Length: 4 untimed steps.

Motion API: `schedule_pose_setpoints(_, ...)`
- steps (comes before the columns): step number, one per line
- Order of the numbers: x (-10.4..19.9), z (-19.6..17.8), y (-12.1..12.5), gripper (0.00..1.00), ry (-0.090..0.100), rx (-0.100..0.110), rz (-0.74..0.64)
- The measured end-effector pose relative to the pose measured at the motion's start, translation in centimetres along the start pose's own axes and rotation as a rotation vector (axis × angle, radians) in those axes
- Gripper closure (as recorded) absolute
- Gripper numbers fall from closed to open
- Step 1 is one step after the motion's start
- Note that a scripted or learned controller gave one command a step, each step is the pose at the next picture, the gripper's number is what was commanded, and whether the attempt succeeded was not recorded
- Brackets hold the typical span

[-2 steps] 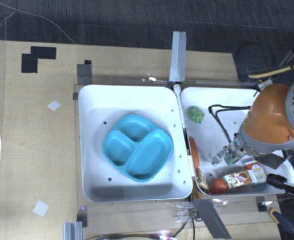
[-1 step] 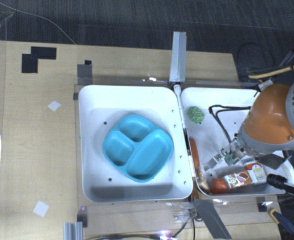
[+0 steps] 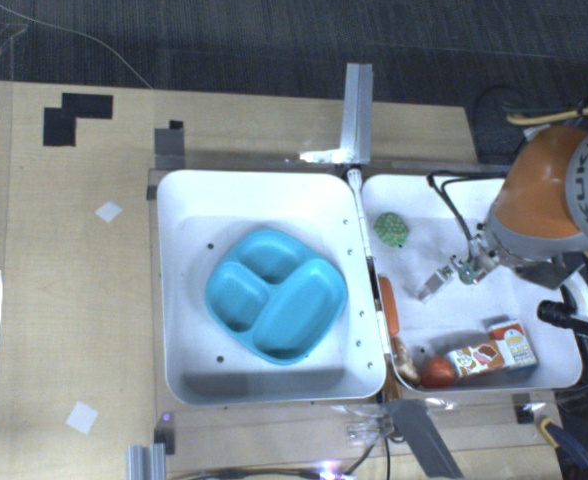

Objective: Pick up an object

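Note:
My gripper (image 3: 433, 285) hangs over the middle of the right bin (image 3: 544, 308), pointing left and down from the grey arm with its orange band (image 3: 542, 194). No object touches it. A green knobbly ball (image 3: 391, 230) lies up and to the left of it, near the bin's far left corner. An orange sausage-shaped piece (image 3: 387, 306) lies along the bin's left wall, just left of the gripper. At the front sit a red tomato-like ball (image 3: 437, 372) and a red and orange juice carton (image 3: 494, 350) lying flat.
The left bin (image 3: 184, 268) holds a blue divided plate (image 3: 274, 294). A metal post (image 3: 358, 108) stands behind the wall between the bins. Black cables (image 3: 452, 196) run across the right bin's far edge.

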<state>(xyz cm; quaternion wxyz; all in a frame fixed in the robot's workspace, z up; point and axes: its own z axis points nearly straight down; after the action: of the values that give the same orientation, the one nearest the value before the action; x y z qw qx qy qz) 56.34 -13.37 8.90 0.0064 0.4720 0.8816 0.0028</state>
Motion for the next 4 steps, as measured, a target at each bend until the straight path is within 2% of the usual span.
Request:
schedule_pose_setpoints(1,-0.2,-1.2,0.3,1.0,-0.007,-0.006,0.0)
schedule_pose_setpoints(2,-0.2,-1.2,0.3,0.0,-0.007,-0.006,0.001)
schedule_pose_setpoints(3,3.2,-3.6,-2.5,0.0,0.008,0.007,-0.257)
schedule_pose_setpoints(4,3.1,-13.0,1.4,0.0,0.005,0.006,-0.083)
